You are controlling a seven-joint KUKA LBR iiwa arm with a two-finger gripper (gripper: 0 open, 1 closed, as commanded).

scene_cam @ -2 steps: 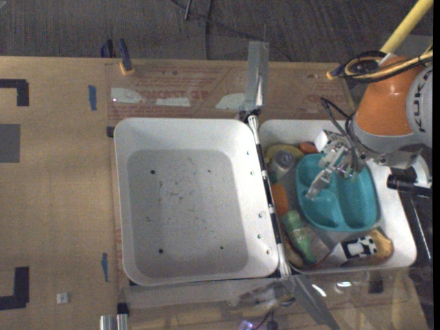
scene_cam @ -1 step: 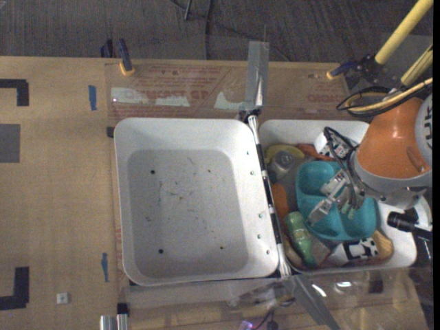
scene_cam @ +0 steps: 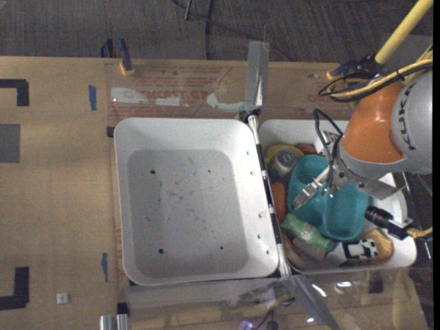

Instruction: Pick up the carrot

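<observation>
You have the tool down in the right bin, low over a heap of toys. Whether it is apart or together you cannot tell from here, because the teal objects crowd around its tip. The carrot appears to be the orange sliver just to the tool's left, wedged against the bin wall nearest the divider (only a narrow strip of it shows, so treat that as a guess). It probably sits there because the pile has pushed it to the edge, which leaves little room for a grasp. Beyond it, further left of the tool, lies the left bin, its white floor scuffed and speckled. Both bins rest on a brown counter marked with blue tape and black corner marks; cables trail across the dark floor behind.
</observation>
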